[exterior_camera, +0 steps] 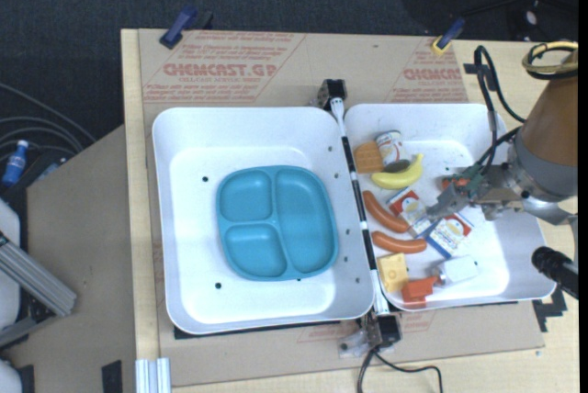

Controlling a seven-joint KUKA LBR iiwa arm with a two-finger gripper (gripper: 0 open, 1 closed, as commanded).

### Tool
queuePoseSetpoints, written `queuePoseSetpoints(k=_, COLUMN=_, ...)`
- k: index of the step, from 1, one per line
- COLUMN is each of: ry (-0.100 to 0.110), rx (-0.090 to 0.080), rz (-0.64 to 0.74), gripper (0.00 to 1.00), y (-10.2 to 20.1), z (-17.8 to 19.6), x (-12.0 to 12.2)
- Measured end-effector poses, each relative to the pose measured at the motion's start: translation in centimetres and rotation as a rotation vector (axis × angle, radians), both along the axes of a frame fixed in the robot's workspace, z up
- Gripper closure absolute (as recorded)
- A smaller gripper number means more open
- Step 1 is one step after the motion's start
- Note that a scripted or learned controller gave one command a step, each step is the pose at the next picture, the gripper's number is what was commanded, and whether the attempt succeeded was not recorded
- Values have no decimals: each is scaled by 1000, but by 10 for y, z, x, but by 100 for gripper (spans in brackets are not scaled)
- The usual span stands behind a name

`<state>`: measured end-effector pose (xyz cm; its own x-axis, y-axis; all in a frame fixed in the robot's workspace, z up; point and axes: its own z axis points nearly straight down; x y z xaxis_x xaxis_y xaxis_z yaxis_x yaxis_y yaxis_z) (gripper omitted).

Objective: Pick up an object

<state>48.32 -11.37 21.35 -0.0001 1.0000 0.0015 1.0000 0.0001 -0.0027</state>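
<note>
The right bin point(478, 120) holds several toy foods: a yellow banana point(401, 174), a small can point(390, 146), an orange toast slice point(367, 159), two red sausages point(385, 210) point(400, 243), a cheese wedge point(393, 270), a red-and-white packet point(405, 201), a blue-and-white carton point(449, 236), a white piece point(459, 270) and a small red piece point(415, 290). My gripper point(452, 196) reaches in from the right and hovers low over the middle of this bin, just above the carton and right of the packet. Nothing is visibly held.
The left bin point(184, 152) carries a blue divided plate point(276, 221). The arm's grey body and orange band point(556, 129) cover the right bin's right side. Black cables point(487, 88) run along its back right corner. A divider ridge point(354, 198) separates the bins.
</note>
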Motion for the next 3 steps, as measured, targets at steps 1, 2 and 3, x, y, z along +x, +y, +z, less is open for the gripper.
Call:
queuePoseSetpoints(k=1, ry=-14, rx=-3, rz=0, gripper=0, y=-11, z=-123, x=56)
queuePoseSetpoints(k=2, ry=-3, rx=-1, rz=1, gripper=0, y=22, z=-129, x=132)
queuePoseSetpoints(k=3, ry=-4, rx=-1, rz=0, gripper=100, y=22, z=-119, x=133)
